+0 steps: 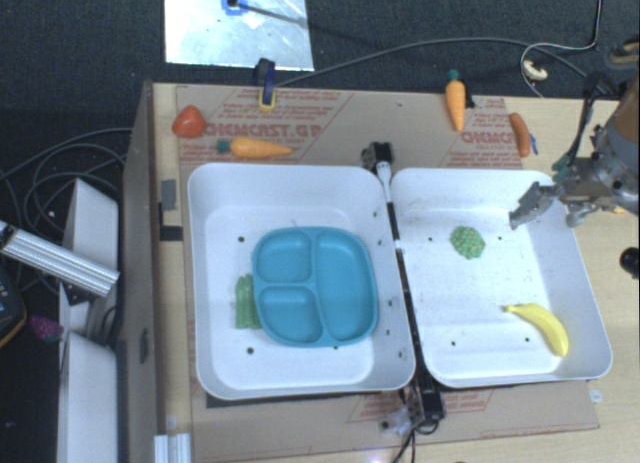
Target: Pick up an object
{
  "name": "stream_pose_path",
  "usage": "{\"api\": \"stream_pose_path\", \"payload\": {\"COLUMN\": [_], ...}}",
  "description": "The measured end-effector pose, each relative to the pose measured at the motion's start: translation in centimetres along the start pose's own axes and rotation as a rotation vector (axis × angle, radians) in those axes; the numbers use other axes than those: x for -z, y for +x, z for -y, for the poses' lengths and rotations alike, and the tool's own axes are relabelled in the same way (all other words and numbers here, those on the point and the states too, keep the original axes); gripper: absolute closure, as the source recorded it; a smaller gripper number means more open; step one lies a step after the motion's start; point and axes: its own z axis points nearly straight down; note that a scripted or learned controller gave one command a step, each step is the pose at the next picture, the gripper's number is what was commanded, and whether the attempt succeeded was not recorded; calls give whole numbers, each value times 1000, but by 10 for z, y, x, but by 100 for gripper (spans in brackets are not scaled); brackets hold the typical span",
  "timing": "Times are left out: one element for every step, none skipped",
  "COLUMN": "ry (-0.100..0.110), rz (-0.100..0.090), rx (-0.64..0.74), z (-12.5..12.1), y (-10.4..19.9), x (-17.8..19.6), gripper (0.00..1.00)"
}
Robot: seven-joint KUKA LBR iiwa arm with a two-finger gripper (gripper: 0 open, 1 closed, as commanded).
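Observation:
In the right bin (580, 351) a small green bumpy object (467, 242) lies near the middle, and a yellow banana (540, 327) lies toward the front right corner. My gripper (553, 210) hangs over the bin's far right part, to the right of and a little beyond the green object. Its fingers (528, 208) are spread open with nothing between them. The banana is well in front of the gripper.
The left bin (215, 251) holds a blue divided plate (315, 285) with a green piece (245, 302) at its left side. Behind the bins lie a tomato (188, 122), carrots (258, 148) (456, 103) and an orange piece (520, 133). A clamp (380, 159) sits between the bins.

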Motion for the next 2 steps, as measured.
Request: {"api": "stream_pose_path", "payload": {"ry": [3, 2], "rz": [-1, -1], "rx": [-2, 0], "z": [-2, -92], "y": [19, 24], "x": [-121, -194], "gripper": [0, 0]}}
